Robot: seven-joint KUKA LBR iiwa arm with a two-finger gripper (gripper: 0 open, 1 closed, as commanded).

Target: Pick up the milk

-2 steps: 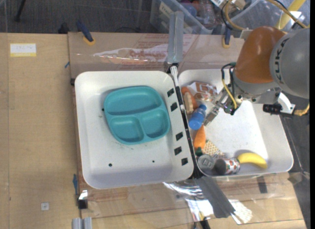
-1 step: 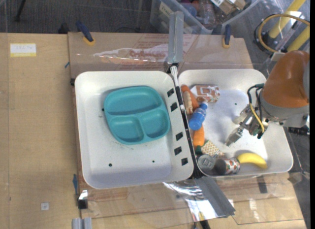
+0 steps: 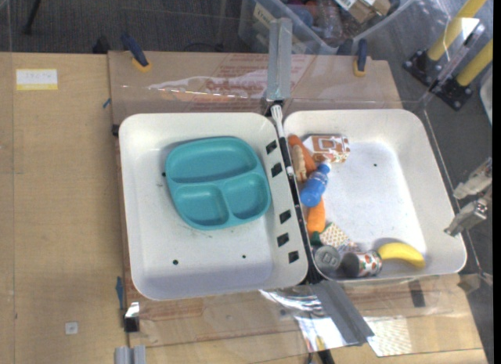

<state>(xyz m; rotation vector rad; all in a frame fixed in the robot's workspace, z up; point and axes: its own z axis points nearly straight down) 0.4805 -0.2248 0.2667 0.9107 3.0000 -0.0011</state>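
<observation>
1 milk carton [image 3: 326, 148] beside blue bottle [image 3: 313, 188]

Just beside the right bin's [image 3: 438, 151] outer rim, the pincer [image 3: 472, 204] shows as pale grey metal. Its parts are thin and angular. Finer detail is too small to tell.

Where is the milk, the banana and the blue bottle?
milk carton [image 3: 327, 148]: camera view, on its printed front face.
banana [image 3: 401, 254]: camera view, on the middle of its curved yellow body.
blue bottle [image 3: 313, 189]: camera view, on its blue body.
</observation>
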